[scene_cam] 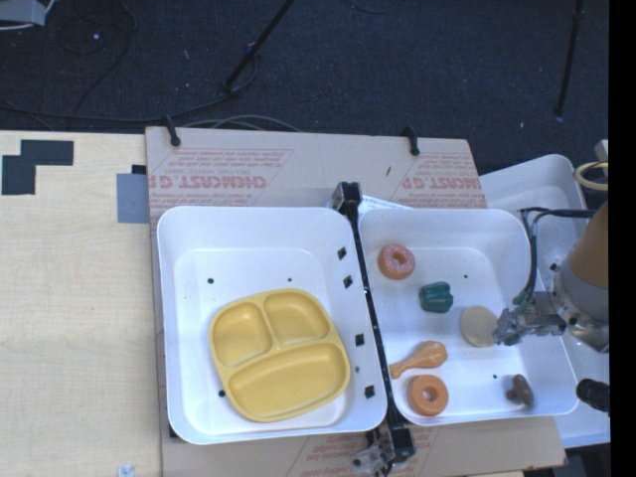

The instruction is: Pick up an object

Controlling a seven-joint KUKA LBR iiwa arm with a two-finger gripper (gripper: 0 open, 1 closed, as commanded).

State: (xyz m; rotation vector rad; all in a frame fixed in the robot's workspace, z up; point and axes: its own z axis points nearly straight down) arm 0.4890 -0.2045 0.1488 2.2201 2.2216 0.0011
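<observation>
From my screen I see the gripper (509, 326) low in the right bin (502, 229), at about three o'clock of its floor, its tip touching or just beside a pale beige disc (477, 326). The blur there means I cannot tell how its jaws stand. Around the disc lie a green pepper (435, 296) at eleven o'clock, a pink donut (397, 261) beyond it, a tan drumstick (419, 358) and orange donut (428, 395) toward seven, and a small brown piece (519, 392) near five; a yellow divided plate (279, 354) sits in the left bin (184, 266).

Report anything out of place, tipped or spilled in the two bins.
Nothing stands out. The yellow tray lies flat in the left bin; the toy foods, including two doughnuts, lie loose in the right bin.
</observation>
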